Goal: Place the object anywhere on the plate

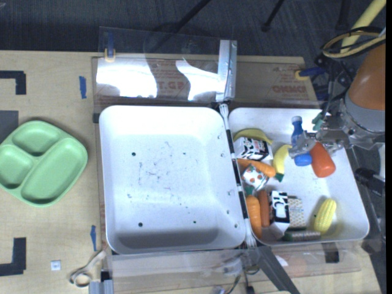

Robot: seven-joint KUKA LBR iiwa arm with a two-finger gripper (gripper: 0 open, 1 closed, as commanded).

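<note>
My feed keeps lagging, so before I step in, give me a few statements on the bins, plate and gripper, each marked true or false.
1. The green plate lies left of both bins. True.
2. The toys are piled in the left bin. False: they lie in the right bin.
3. The gripper is over the right bin. True.
4. An orange toy sits on the plate. False: it lies in the right bin, near the gripper.
5. A corn cob lies in the right bin. True.

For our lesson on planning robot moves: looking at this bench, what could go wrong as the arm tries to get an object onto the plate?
1. The right bin is crowded: carrots, corn and bananas lie close together, so the hand may nudge neighbours or grab two.
2. The green plate sits far beyond the left bin, so a loosely held item could drop on the way.
</note>
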